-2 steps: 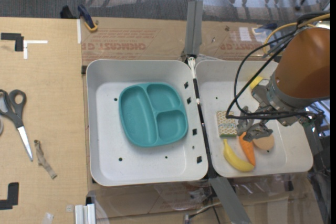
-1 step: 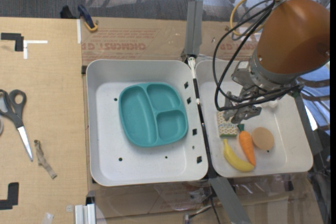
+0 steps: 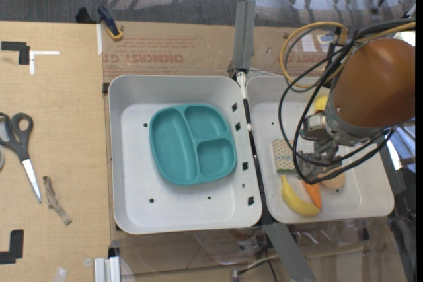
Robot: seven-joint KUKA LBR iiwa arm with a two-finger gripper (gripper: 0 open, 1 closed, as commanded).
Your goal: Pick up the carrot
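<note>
The carrot (image 3: 313, 194) is a short orange piece lying in the right bin (image 3: 370, 205), against the right side of a yellow banana (image 3: 297, 198) near the bin's front wall. My gripper (image 3: 321, 163) hangs directly over it, a little above and behind, beneath the arm's big orange band. Cables and the wrist body cover the fingers. Nothing can be seen held.
A teal divided plate (image 3: 193, 143) lies in the left bin (image 3: 125, 162). In the right bin a patterned sponge-like pad (image 3: 283, 154) sits left of the gripper, with a pale round thing (image 3: 334, 181) right of the carrot and a yellow item (image 3: 321, 104) behind the arm. Scissors (image 3: 22, 145) lie on the bench.
</note>
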